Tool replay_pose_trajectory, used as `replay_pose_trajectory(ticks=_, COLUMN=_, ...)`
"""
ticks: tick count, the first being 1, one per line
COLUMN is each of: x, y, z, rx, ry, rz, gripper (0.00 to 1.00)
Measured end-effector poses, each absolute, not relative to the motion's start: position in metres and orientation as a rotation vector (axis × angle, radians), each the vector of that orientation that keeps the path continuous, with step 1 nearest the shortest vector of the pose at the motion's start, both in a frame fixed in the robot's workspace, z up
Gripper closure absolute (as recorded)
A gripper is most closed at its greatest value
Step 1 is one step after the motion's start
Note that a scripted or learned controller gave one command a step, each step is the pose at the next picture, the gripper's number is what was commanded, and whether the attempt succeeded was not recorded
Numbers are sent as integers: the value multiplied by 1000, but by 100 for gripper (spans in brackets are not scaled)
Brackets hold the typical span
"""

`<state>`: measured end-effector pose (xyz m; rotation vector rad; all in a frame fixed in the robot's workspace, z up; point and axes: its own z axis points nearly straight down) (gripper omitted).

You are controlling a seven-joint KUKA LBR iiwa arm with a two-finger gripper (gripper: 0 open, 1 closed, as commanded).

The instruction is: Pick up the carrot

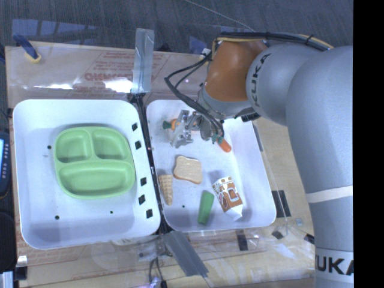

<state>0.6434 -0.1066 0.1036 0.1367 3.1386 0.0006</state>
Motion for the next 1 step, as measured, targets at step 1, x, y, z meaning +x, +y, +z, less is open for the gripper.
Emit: replay_pose_trajectory(ticks=1, x=655, y=-43, z=196, rx=712, ry=3053, rz=3, gripper=100)
